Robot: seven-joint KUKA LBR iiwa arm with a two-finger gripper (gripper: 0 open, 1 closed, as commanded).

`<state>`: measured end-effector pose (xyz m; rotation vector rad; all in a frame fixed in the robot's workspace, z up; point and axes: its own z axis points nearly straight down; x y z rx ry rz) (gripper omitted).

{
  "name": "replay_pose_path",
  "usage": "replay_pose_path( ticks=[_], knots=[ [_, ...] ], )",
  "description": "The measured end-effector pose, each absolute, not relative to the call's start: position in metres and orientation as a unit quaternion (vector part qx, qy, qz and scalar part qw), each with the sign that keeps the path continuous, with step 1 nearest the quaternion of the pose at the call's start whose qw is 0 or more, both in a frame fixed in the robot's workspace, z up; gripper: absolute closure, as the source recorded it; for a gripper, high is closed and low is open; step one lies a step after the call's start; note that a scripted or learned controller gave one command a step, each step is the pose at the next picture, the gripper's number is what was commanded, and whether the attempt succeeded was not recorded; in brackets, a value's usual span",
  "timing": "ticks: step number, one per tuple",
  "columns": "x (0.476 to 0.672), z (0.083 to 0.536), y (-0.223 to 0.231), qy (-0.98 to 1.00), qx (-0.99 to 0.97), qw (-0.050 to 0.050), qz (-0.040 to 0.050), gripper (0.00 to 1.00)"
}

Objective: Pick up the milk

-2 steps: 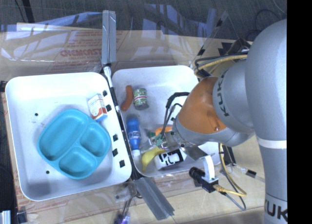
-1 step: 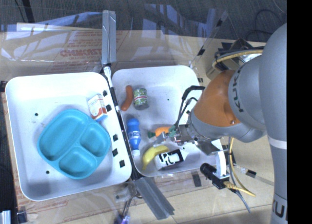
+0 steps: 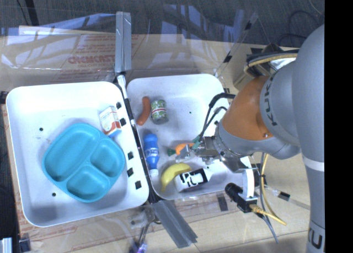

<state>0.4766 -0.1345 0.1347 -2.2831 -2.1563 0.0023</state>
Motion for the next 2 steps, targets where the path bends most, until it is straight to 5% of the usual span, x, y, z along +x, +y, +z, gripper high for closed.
replay_pose_path(
  ticks=[1,2],
  knots=[
    [0.476,0.115,-0.124,-0.674,-0.739,0.003,0.0013,0.00],
    [0.477,0.166,-0.150,-0.812,-0.584,0.000,0.0000,0.00]
  ],
)
